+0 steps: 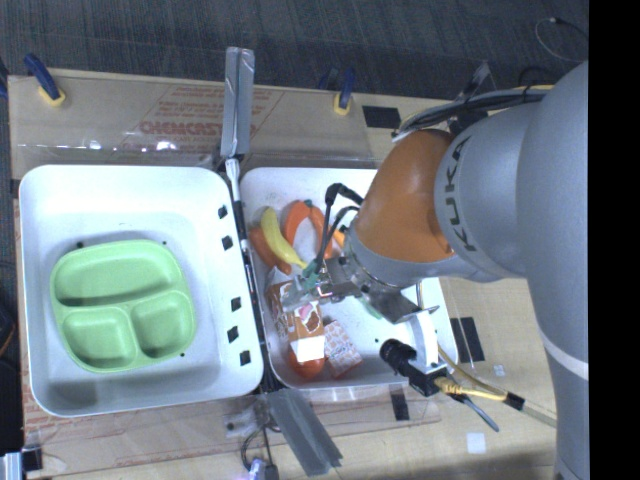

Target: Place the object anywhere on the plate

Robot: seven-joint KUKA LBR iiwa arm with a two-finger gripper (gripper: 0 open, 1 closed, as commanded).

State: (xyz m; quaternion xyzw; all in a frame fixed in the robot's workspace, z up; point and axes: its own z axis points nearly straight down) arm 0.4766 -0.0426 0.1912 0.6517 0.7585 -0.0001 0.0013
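- Finding much of the right bin (292,182) hidden beneath the grey arm (500,198) and its orange band (405,203); unable to assess whatever lies under them.
- Locating the gripper (318,280) low over the clutter near the middle of the right bin; cannot tell whether spread, pressed together or pinching anything, given blur and overlap with the items below.
- Unable to single out which item is meant for transfer; all candidates recorded in the right bin, well apart from the plate (110,278).
- Counted two shallow white bins, side by side; left bin (60,198) fully in view.
- Counted one plate: pale green, rounded corners, three compartments, one long along the far side and two smaller along the near side; lying flat in the middle of the left bin.
- Counted one yellow banana (280,238), curved, in the far left part of the right bin.
- Counted two orange pieces flanking it: left orange piece (262,245), and right orange piece (300,224) with a pale centre; exact kind not determinable.
- Counted one brown packet (300,313), partly under the gripper, print unreadable.
- Counted one white packet (342,346) with red pattern, just beside one orange-red item (305,368) bearing a white label, at the near wall.
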